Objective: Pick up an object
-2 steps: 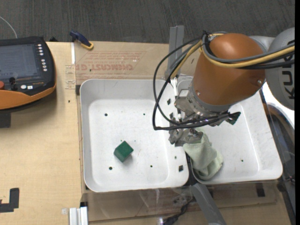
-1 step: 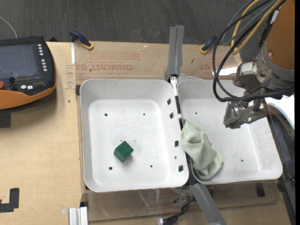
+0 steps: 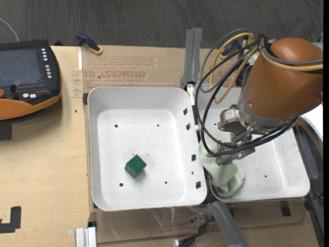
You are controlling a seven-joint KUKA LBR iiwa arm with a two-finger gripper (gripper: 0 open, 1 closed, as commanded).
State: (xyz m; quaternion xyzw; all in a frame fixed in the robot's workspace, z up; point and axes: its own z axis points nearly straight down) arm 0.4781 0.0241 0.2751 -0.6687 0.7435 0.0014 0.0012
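A small green cube (image 3: 135, 165) lies in the left bin (image 3: 103, 138), toward its front. A crumpled pale cloth (image 3: 225, 176) sits at the front left corner of the right bin (image 3: 288, 174), partly draped against the wall between the bins. My gripper (image 3: 234, 152) hangs low in the right bin, directly over the cloth's upper edge and apparently touching it. The orange wrist band (image 3: 285, 81) and looping cables (image 3: 221, 86) hide much of the right bin's back half.
An orange-edged teach pendant (image 3: 25, 81) rests on the bench at the far left. Flat cardboard (image 3: 123, 68) lies behind the left bin, with a blue and yellow clamp (image 3: 90, 43) near its corner. A grey post (image 3: 193, 50) rises between the bins.
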